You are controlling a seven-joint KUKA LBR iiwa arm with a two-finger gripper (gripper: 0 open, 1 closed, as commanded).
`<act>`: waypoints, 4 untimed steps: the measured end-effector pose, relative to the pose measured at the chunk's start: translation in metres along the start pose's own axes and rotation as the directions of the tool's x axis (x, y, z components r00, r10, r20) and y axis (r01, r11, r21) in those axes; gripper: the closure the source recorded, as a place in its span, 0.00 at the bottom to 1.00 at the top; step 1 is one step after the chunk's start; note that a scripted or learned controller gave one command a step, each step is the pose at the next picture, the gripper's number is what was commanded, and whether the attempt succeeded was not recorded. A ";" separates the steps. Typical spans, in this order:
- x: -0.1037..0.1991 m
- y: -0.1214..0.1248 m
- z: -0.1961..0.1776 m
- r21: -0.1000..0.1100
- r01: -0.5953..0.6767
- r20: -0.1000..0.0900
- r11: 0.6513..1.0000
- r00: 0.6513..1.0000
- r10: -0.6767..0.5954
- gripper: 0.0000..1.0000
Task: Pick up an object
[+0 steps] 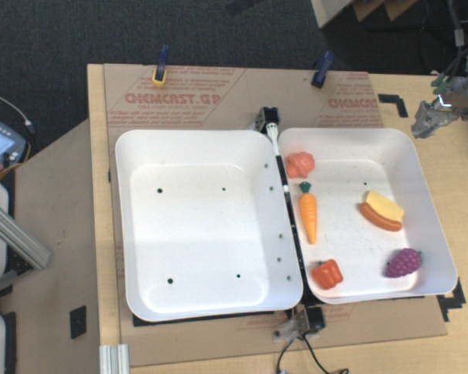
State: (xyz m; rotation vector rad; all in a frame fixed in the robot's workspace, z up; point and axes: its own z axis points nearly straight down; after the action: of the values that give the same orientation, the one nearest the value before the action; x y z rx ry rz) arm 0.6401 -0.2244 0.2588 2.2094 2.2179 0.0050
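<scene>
Five toy foods lie in the right bin: a pink lump near its top left corner, an orange carrot lengthwise just below it, a red pepper at the lower left, a yellow and orange sandwich-like piece toward the right, and purple grapes at the lower right. The left bin sits beside it, rims touching. Both rest on a cardboard-covered counter. The gripper hovers outside the right bin's top right corner, well apart from every toy, and whether its fingers are apart or together cannot be told.
</scene>
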 end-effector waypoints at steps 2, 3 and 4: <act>0.001 -0.148 0.036 0.018 -0.009 -0.009 1.000 1.000 0.009 1.00; 0.001 -0.161 0.008 0.007 -0.005 -0.003 1.000 1.000 0.005 1.00; 0.001 -0.161 0.016 0.011 -0.004 -0.006 1.000 1.000 0.004 1.00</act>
State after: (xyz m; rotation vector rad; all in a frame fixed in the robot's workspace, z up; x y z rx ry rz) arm 0.4792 -0.2238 0.2416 2.2228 2.2218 -0.0010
